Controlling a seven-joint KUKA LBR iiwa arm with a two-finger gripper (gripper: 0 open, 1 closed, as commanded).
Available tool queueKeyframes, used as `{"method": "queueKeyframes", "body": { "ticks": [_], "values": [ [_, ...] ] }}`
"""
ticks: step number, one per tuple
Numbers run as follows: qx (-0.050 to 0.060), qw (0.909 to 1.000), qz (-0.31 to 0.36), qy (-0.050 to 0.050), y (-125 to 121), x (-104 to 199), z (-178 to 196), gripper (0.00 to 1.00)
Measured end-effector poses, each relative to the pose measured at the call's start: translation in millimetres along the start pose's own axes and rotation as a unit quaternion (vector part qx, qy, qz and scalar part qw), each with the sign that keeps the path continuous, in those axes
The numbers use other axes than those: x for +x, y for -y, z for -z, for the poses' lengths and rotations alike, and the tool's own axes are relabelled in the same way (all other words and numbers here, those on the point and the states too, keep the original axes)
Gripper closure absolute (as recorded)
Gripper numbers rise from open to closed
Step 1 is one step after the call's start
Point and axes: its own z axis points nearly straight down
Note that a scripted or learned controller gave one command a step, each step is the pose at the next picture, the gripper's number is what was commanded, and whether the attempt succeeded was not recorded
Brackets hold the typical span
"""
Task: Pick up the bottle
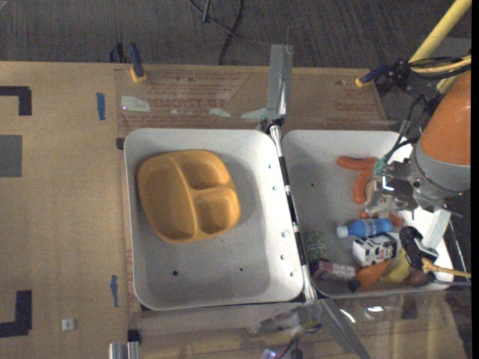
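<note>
Nearest the lens, the gripper (389, 189) hangs just above the bottle (368, 227), which lies untouched in the right bin (314, 163). Nothing is lifted yet; the whole grasp remains.

2 bins side by side on bench (60, 223). Left bin (224, 283): divided plate (188, 194) in its upper-left part. Right bin (314, 170): bottle (367, 228) w/ carton (374, 250) just below; gripper (389, 189) above bottle.

My bench (60, 223) is pale wood with black and blue tape marks. Beyond it lies dark grey carpet (90, 13), where black cables (213, 10) curl.
</note>
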Motion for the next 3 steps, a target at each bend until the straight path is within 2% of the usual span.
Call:
{"method": "queueKeyframes", "body": {
  "ticks": [1, 2, 3],
  "values": [
    [0.0, 1.0, 0.0, 0.0, 0, 0, 0, 0.0],
    [0.0, 1.0, 0.0, 0.0, 0, 0, 0, 0.0],
    [-0.001, 1.0, -0.008, -0.001, -1, -8, -116, 0.0]
  ]
}}
